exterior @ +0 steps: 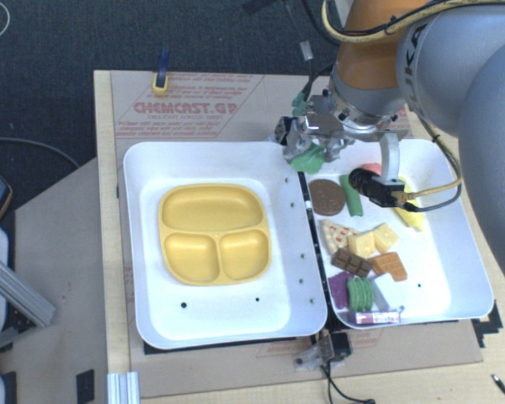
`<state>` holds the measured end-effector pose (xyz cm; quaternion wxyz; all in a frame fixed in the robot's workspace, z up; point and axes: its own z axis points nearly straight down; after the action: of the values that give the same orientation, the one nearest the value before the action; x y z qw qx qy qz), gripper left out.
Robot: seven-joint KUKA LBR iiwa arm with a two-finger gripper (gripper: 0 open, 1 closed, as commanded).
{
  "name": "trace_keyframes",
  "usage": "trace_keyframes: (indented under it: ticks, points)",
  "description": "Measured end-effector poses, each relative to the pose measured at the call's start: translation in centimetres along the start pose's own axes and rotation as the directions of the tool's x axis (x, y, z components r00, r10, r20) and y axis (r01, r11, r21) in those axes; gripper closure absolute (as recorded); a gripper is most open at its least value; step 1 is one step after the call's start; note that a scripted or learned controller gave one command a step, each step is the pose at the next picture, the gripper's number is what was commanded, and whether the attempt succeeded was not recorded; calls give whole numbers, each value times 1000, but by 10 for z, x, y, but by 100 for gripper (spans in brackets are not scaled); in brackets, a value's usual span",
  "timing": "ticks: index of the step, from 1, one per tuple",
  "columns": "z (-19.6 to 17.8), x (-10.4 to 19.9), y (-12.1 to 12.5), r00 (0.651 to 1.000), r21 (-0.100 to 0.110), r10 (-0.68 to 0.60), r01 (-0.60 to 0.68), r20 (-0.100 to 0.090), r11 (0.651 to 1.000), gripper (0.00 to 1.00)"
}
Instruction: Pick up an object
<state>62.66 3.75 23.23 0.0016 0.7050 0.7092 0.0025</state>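
Observation:
My gripper [310,146] hangs over the far left corner of the right bin [454,259], close to the wall between the two bins. A small green object [318,155] shows directly under it, and I cannot tell whether it is held. Just nearer the camera lie a round brown cookie [326,197] and a green pod [353,194]. A red piece [368,172] sits to their right, partly behind a black part of the arm.
The right bin also holds a yellow banana [409,215], a pizza slice [336,232], cheese cubes [375,241], a chocolate bar [350,263], toast [390,266], purple and green pieces [352,292] and a pink marker [377,316]. A yellow divided tray [212,232] lies in the left bin [143,225].

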Motion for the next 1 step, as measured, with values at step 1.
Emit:
trace_keyframes:
  ticks: [1]
  points:
    - [18,8,5,1000,8,4,-4,2,1000,100]
